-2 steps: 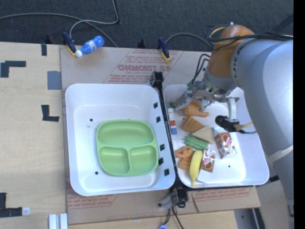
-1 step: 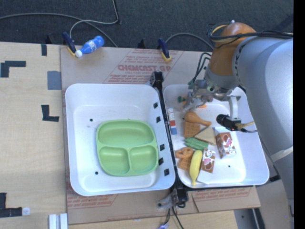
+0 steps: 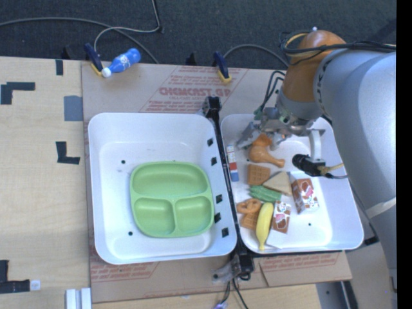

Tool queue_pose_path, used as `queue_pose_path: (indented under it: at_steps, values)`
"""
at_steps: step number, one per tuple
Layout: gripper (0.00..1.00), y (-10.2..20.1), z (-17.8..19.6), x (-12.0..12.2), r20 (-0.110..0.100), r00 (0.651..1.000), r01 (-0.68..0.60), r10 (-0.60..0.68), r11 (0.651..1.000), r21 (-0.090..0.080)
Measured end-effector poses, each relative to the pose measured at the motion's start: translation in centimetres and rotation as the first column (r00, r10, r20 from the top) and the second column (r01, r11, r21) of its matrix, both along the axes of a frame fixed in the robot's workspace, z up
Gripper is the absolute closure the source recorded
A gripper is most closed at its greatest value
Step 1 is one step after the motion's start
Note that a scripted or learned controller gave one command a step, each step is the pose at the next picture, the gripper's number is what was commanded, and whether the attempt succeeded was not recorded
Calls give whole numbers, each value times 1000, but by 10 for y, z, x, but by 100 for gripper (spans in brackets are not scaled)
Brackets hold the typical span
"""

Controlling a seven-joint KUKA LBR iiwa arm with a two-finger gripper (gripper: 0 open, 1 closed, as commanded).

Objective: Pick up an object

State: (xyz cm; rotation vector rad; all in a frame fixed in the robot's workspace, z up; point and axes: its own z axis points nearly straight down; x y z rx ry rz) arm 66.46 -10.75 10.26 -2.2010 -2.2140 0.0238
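Note:
The right bin (image 3: 341, 237) holds several toy foods: a brown chicken drumstick (image 3: 261, 152), a waffle square (image 3: 257, 174), a sandwich wedge (image 3: 278, 183), green beans (image 3: 265, 194), a yellow banana (image 3: 264, 223), a pretzel (image 3: 248, 206) and two snack packets (image 3: 304, 195). My gripper (image 3: 280, 148) hangs over the far part of this bin, its fingers (image 3: 247, 136) spread open on either side of the drumstick. Nothing is held between them.
A green divided plate (image 3: 171, 197) lies in the left bin (image 3: 109, 140). The divider wall (image 3: 222, 172) between the bins runs just left of the gripper. A blue bottle (image 3: 122, 61) and clamps sit on the cardboard behind the bins.

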Motion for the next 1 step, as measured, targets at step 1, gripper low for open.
queue_pose_path:
  at_steps: [1]
  values:
    - [100,1,9,-2,-12,1000,0,0,1000,3]
